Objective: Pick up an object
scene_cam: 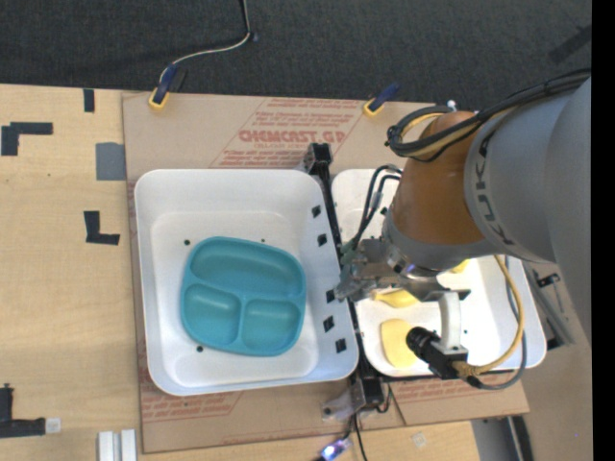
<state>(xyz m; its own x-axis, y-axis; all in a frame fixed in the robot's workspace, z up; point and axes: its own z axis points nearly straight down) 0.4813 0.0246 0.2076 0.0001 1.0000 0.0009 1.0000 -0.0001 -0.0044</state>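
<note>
The grey arm with the orange band [437,195] reaches in from the right and hangs low over the right shallow white bin [509,349], its wrist covering most of that bin's far half. The tool [384,281] sits at the bin's left side, close to the divider between the two bins, just above a small yellow piece [396,298]. Whether the tool is released or clenched I cannot tell, since the wrist body and cables hide its tip. A second pale yellow block-shaped object [396,342] lies in the near left part of the same bin, just beside a black fitting on the arm.

In the left shallow white bin [154,209] a teal plastic divided plate [243,296] rests flat near the middle, well apart from the arm.

Judging by this, the pick is not yet done: nothing is seen lifted clear, both yellow things appear to rest on the bin floor, and the grasp and lift remain.
</note>
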